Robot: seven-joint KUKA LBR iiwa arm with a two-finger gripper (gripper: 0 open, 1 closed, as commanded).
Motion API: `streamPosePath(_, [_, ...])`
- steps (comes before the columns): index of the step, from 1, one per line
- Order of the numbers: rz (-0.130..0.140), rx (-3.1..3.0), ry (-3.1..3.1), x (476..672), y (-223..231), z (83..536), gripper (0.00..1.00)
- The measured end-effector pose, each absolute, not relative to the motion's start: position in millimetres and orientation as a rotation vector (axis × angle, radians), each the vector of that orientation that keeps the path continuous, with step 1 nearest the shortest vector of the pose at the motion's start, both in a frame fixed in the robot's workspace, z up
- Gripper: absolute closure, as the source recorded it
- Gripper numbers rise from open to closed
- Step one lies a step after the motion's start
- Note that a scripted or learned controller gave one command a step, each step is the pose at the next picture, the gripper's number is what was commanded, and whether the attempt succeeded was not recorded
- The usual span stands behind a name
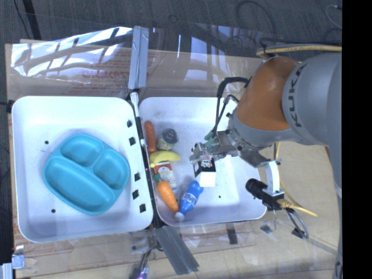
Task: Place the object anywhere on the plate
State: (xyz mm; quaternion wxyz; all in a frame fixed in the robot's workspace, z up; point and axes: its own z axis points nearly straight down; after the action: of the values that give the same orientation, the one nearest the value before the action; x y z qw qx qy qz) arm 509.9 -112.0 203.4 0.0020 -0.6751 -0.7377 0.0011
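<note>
A blue three-compartment plate (86,171) lies in the left bin (35,220). In the right bin (232,211) my gripper (203,156) hangs low over the bin floor, right of the pile of objects. Along the right bin's left side lie a reddish sausage (150,136), a dark round lid-like item (169,136), a yellow banana (164,157), a small packet (165,172), an orange carrot (168,195) and a blue bottle (189,199). A black-and-white tag or card (207,172) sits just below the gripper.
A grey divider with black clips (137,156) separates the two bins. The big grey and orange arm (279,106) covers the right bin's far right side. Cables and a black fitting (264,194) lie by the bin's right rim.
</note>
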Motion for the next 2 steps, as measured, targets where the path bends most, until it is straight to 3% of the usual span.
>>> streamPosePath(1, [0.005, -2.139, -2.295, 518.0, -27, 191, 1.00])
streamPosePath(2, [0.008, -2.147, -2.287, 501.3, 65, 190, 1.00])
